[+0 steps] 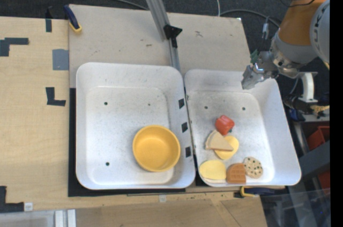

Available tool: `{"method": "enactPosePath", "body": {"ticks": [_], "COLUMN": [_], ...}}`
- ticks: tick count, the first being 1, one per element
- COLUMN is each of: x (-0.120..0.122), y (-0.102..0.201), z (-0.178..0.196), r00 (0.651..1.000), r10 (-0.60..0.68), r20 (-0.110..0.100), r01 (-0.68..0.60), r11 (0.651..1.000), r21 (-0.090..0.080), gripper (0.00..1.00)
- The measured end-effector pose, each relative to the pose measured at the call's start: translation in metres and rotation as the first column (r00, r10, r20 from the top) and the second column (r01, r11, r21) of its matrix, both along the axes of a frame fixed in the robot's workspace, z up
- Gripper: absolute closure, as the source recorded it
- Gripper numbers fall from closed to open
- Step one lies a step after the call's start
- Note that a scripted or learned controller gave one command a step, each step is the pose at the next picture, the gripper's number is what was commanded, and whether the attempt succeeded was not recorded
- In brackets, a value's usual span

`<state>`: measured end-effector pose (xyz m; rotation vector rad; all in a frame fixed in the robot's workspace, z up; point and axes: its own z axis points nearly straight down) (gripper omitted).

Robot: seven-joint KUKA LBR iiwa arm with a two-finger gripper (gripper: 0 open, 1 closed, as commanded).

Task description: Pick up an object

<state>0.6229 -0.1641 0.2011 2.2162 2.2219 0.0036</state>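
Observation:
In the right bin lie several toy food pieces: a red piece, a tan wedge resting on a yellow piece, a flat yellow disc, an orange-brown block and a speckled cookie. A yellow bowl sits in the left bin. My gripper hangs over the right bin's far right corner, well apart from the food pieces, with nothing visibly held.
A grey pole slants down to the divide between the bins. Cables run across the dark floor behind the bench. A blue and yellow clamp grips the board's far left corner.

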Motion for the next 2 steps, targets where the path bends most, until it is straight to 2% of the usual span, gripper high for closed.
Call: {"method": "enactPosePath", "body": {"ticks": [1,2], "x": [-0.002,-0.012], "y": [0.005,0.05], "z": [0.063,0.053], "r00": [1.0,1.0], "r10": [0.0,0.002], "r20": [0.001,-0.006], "r01": [0.0,-0.002], "r11": [1.0,1.0], "r21": [0.0,0.002], "gripper": [1.0,1.0]}}
